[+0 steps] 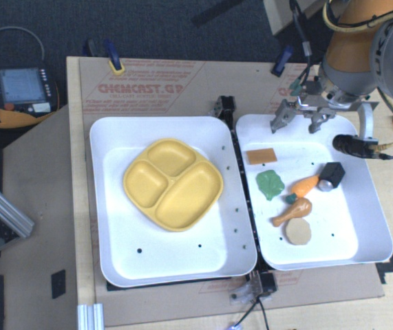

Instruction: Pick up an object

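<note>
A: Where does the hand [301,119] stand?

B: Over the far rim of the right bin [361,243], fingers spread apart with nothing between them.

A: What could it take?

B: Everything lies nearer the camera than the hand. Closest is the brown flat piece [261,157], just below and a little left of it. Further on sit the green lump [270,184], the carrot [305,185], the black block [331,175] off to the hand's right side, then the drumstick [294,212] and the round tan disc [297,232].

A: Which would you pick?

B: I'd judge the drumstick or the carrot the better bets. Both are long and slim, well suited to a two-finger pinch.

A: How do they lie?

B: The carrot's long axis runs on a slant, its thick end toward the black block, which it nearly touches. The drumstick lies almost parallel, thin end pointing toward the left bin [113,253] with the yellow divided plate [173,183].

A: So how to do it well?

B: Turn the fingers across the long axis, come straight down at mid-length, and keep clear of neighbours.
</note>
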Available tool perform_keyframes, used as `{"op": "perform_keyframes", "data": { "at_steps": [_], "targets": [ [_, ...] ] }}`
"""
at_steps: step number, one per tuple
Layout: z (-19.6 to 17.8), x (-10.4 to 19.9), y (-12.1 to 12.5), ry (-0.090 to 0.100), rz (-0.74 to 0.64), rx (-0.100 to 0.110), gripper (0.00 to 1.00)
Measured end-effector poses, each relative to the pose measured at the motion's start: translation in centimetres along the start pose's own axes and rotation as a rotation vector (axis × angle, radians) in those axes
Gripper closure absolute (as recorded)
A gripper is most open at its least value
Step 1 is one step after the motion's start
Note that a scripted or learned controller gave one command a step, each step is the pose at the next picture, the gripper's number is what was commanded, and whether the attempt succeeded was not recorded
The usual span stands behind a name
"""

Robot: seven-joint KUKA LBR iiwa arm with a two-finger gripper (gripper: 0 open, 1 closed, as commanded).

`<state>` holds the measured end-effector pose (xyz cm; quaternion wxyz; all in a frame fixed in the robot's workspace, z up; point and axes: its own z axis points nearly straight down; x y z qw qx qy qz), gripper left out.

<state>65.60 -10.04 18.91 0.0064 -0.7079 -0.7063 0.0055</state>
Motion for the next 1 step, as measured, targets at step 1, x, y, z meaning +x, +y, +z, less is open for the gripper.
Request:
{"op": "perform_keyframes", "data": {
  "at_steps": [1],
  "targets": [
    [-0.99, 0.02, 0.3, -0.001, -0.002, -0.016, 0.0]
  ]
}}
